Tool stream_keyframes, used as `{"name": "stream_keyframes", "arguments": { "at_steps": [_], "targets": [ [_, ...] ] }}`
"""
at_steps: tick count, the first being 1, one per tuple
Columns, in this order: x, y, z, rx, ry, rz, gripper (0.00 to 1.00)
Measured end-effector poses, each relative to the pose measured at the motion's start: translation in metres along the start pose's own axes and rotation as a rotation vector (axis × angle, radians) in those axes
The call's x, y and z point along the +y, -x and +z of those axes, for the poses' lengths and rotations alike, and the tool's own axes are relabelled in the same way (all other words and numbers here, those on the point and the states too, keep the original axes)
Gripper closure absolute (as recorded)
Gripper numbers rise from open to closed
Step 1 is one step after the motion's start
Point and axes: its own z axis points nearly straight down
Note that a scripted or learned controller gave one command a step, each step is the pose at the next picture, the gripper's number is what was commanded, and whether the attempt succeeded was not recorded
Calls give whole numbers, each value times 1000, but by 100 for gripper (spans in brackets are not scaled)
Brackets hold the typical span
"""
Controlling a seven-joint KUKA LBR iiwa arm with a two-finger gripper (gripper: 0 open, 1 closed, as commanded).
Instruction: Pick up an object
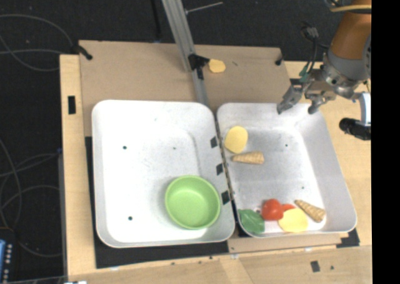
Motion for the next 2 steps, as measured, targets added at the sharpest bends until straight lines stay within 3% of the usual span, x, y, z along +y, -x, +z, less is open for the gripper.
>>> {"name": "stream_keyframes", "arguments": {
  "at_steps": [2],
  "targets": [
    [-1,12,96,-1,1,1,0]
  ]
}}
